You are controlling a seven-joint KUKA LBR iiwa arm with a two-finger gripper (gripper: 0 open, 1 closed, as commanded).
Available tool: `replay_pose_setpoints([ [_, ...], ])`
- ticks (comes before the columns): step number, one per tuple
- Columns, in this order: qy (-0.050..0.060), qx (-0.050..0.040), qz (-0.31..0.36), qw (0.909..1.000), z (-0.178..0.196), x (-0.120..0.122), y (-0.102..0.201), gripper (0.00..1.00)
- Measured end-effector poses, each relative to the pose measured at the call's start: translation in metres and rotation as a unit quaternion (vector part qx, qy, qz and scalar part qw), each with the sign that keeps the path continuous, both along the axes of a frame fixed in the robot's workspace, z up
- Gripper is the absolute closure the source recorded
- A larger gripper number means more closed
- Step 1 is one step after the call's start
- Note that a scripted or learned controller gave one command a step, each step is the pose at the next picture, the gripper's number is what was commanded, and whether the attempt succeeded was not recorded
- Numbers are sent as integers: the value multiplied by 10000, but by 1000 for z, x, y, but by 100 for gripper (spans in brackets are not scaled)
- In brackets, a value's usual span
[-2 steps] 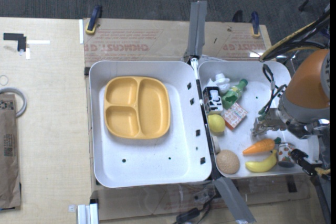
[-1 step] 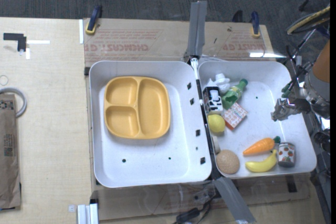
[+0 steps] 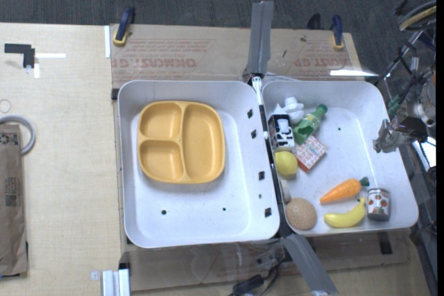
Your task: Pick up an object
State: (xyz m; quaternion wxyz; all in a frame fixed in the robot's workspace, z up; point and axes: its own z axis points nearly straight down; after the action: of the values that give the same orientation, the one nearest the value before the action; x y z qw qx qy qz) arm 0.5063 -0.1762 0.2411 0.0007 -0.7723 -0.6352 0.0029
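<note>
The left bin (image 3: 132, 170) holds a yellow divided plate (image 3: 182, 142) in its upper half. The right bin (image 3: 388, 170) holds the objects — bottle (image 3: 309, 123), lemon (image 3: 285, 164), carrot (image 3: 342, 191), banana (image 3: 345, 216), can (image 3: 378, 204) — with bare floor upper right. The gripper (image 3: 388, 137) sits at the right rim; its grip state cannot be made out.

Your bench (image 3: 55, 149) carries the left bin (image 3: 132, 218) at centre, the right bin (image 3: 361, 90) touching it at three o'clock, cardboard (image 3: 208, 52) at twelve, and a brown bag (image 3: 10, 197) at nine.
</note>
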Motion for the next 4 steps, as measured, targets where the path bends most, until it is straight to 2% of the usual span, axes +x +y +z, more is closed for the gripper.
replay_pose_setpoints([
  [1, 16, 15, 592, 9982, -145, -30, 28, 0],
  [2, -5, 8, 1556, 9878, -153, 47, -14, 0],
  [3, -14, 16, 1506, 9886, -86, 2, -5, 0],
  [4, -14, 27, 4338, 9010, -150, -29, 13, 0],
])
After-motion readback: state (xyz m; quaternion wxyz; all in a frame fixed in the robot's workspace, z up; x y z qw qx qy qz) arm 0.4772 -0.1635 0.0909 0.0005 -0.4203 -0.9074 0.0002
